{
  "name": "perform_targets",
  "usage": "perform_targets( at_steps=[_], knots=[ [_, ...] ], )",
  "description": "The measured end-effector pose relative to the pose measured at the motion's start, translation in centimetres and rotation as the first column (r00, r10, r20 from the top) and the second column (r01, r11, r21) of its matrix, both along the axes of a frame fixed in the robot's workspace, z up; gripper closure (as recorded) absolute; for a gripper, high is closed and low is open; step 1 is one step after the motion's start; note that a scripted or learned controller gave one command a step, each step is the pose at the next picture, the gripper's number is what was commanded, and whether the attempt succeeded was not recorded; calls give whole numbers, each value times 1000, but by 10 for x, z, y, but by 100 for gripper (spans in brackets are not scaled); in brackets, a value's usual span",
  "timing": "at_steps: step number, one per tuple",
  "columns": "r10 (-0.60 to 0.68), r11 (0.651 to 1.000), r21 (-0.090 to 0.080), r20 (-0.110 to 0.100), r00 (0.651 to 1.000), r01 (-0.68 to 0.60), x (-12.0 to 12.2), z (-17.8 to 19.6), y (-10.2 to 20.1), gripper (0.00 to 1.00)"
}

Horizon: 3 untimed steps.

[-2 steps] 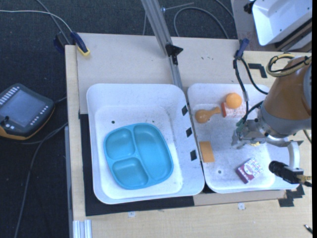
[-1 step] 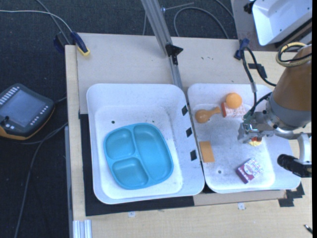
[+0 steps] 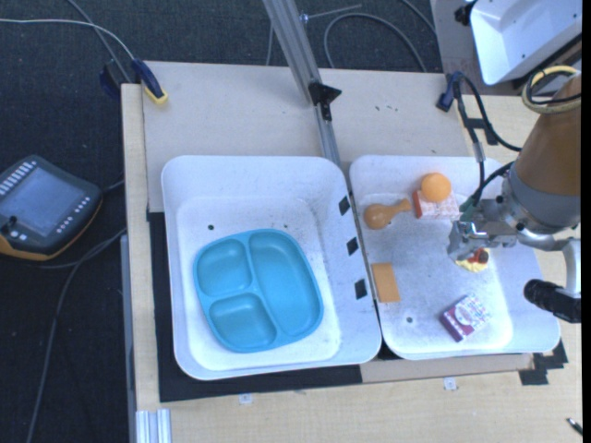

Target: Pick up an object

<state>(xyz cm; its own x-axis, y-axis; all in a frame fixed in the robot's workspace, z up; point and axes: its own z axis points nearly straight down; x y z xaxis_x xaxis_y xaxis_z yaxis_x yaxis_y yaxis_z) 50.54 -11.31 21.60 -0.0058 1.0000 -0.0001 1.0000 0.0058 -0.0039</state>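
Observation:
My gripper (image 3: 467,245) hangs low over the right side of the right bin (image 3: 406,332), reaching in from the right. Directly beneath and beside it lies a small yellow and red object (image 3: 477,262), partly hidden by the gripper; I cannot tell whether the two touch. An orange ball (image 3: 434,187) rests near the bin's back, next to a small white and red item (image 3: 438,208). A brown knobbed piece (image 3: 383,214) lies to the left of these. An orange block (image 3: 385,282) sits by the bin's left wall. A maroon and white packet (image 3: 464,318) lies near the front.
The left bin (image 3: 185,183) holds a blue divided plate (image 3: 258,289). A slanted metal pole (image 3: 305,63) runs down to the divide between the bins. Cables hang by the arm's wrist (image 3: 480,146). A handheld pendant (image 3: 42,206) lies off the bench at the left.

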Motion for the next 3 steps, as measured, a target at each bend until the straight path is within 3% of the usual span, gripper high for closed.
perform_targets(
  at_steps=[3],
  knots=[
    [5,1000,0,-3,1000,-5,25,-2,156,100]
  ],
)
